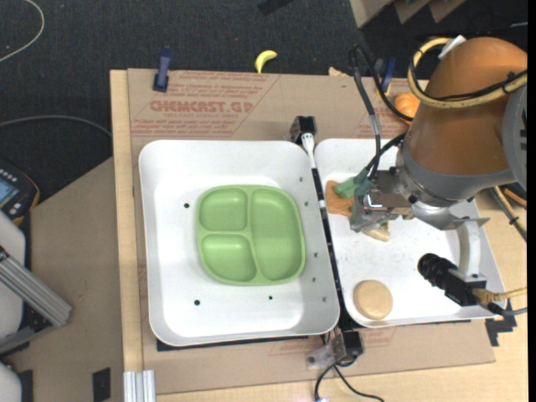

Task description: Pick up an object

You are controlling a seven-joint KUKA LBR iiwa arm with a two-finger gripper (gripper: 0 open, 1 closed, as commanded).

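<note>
1. The end effector (pixel 369 217) hangs low in the right bin (pixel 404 263), close to that bin's left edge and a bit toward the far side.
2. Honestly can't tell if it's spread or pressed together, since the wrist and cables block the view from above. Nothing visibly pinched, so I wouldn't call anything picked.
3. Candidates right there: an orange-brown piece (pixel 340 196) just beside it against the bin's left edge, and a pale piece (pixel 380 234) poking out from under it on the near side. Could be touching either one, can't say.
4. There's also a tan round piece (pixel 373 299) sitting by the right bin's near-left corner, apart from the arm.
5. The left bin (pixel 167 224) has a green plate (pixel 251 234) lying flat in the middle, nowhere near the action.
6. My read: the reach is done and it's at the grab stage. Closing on something and lifting it clear are what's left.
</note>
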